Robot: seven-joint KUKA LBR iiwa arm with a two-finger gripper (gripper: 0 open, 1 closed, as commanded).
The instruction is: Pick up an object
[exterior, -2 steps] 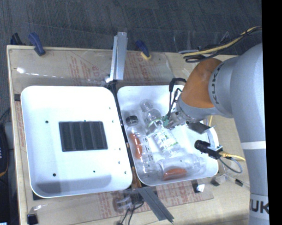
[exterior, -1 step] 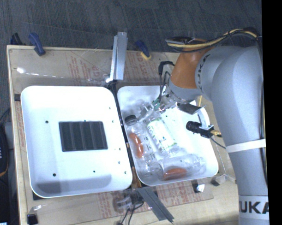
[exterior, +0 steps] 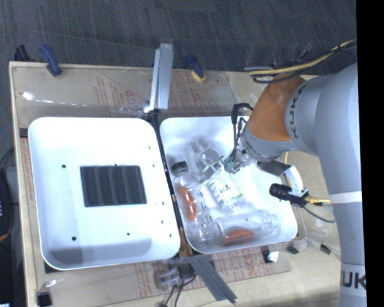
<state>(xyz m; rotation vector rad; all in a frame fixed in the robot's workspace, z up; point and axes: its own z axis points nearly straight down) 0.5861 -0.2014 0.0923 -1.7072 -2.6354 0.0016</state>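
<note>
**Bench Layout**

Two bins sit side by side: the left bin (exterior: 55, 186) and the right bin (exterior: 172, 131). My gripper (exterior: 233, 164) hangs over the right bin, which holds bottles (exterior: 225, 189) lying in a heap, one along its near wall (exterior: 245, 233).

Dark grey carpet floor (exterior: 99, 21) around a pale wooden bench (exterior: 102, 90).

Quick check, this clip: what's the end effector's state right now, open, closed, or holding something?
End effector: low over the clear bottles in the right bin; open or closed cannot be told, and no grasp is visible.
</note>
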